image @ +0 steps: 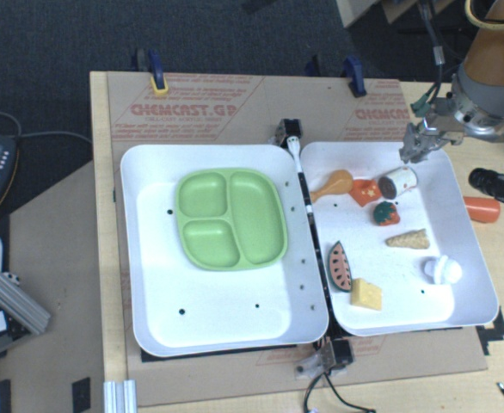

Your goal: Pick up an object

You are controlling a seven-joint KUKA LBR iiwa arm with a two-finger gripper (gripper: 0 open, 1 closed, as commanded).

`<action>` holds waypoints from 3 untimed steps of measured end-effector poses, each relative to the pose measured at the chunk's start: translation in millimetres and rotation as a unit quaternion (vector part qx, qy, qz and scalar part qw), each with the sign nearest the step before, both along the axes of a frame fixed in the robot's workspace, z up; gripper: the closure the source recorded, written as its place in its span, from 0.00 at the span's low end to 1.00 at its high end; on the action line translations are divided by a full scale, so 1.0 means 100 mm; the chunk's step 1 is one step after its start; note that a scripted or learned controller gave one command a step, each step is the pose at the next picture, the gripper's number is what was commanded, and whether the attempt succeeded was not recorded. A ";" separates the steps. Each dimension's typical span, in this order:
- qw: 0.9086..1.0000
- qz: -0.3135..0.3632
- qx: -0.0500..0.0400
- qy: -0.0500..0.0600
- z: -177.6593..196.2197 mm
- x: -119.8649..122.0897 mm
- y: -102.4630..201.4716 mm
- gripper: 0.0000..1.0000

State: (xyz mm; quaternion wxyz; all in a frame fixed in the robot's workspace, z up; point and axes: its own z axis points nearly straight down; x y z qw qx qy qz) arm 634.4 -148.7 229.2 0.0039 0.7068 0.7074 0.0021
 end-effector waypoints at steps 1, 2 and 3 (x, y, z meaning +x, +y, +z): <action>1.000 0.001 0.002 0.006 -0.11 -0.35 0.38 1.00; 1.000 0.001 0.002 0.007 -0.07 -0.81 0.70 1.00; 1.000 0.001 0.002 0.006 -0.02 -1.13 1.01 1.00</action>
